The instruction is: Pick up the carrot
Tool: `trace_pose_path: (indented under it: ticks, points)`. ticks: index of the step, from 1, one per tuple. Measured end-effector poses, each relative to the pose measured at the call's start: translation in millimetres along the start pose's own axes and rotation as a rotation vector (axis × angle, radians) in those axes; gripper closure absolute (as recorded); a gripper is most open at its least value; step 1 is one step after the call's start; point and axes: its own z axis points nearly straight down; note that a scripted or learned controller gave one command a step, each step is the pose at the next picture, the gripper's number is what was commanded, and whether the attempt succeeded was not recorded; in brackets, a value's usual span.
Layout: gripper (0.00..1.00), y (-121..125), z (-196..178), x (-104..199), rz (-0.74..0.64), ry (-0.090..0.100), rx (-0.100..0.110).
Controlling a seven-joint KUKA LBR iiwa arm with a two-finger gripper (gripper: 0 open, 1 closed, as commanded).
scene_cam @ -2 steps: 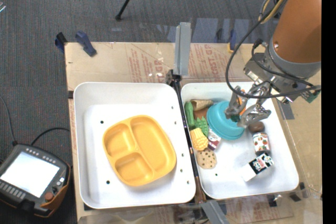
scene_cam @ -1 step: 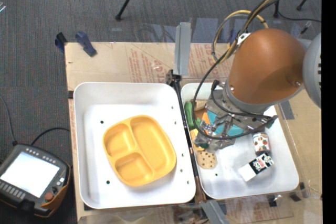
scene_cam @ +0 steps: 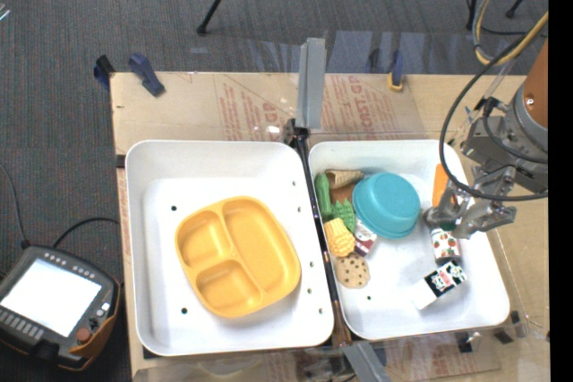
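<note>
Orange carrot (scene_cam: 440, 183) beside teal bowl (scene_cam: 387, 204); fingers (scene_cam: 457, 219) nearby, state unclear.

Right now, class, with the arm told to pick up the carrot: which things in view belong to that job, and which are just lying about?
Belongs to the job:
carrot, by the right bin's far right wall
gripper, close beside it

Just lying about:
teal bowl
yellow divided plate
cookie
corn cob
milk carton

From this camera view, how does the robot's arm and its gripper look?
The arm shows an orange band above a grey metal wrist. Yellow and black cables loop beside it. The gripper is grey metal with two short fingers.
</note>
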Motion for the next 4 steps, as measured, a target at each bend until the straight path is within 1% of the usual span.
trace_pose_path:
  ticks: [1, 2, 3, 4]
  points:
    - [1.0, -27, -42, 41, -0.312, 0.0, -0.011]
    - [1.0, -20, 119, 36, -0.827, -0.004, -0.024]
    - [0.0, -21, 116, 35, -0.83, -0.003, -0.018]
    - [0.0, -43, 272, 19, -1.09, -0.008, -0.028]
